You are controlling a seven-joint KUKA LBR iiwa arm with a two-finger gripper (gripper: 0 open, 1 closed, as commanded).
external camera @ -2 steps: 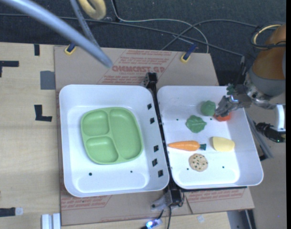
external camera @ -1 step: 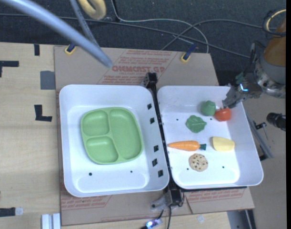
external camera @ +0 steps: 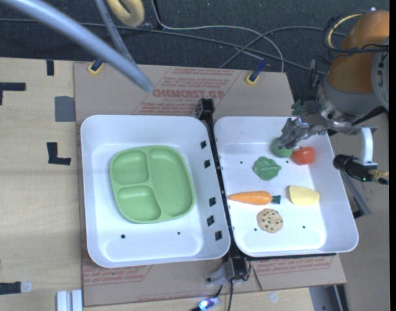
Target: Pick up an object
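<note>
We see the gripper (external camera: 290, 137) low over a green piece (external camera: 282, 150) — directly beneath, tomato (external camera: 303, 155) just beside; its grip we cannot tell.

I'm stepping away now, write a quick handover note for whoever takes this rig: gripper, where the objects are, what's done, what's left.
Gripper: low in the right white bin, at its far side, over a small dark green object; a hold can't be confirmed.
Right bin: red tomato-like toy beside the gripper, green leafy toy, orange carrot, yellow wedge, round chocolate-chip cookie.
Left white bin: green divided plastic tray.
Done: arm at the objects.
Left: grasp and lift one.
</note>
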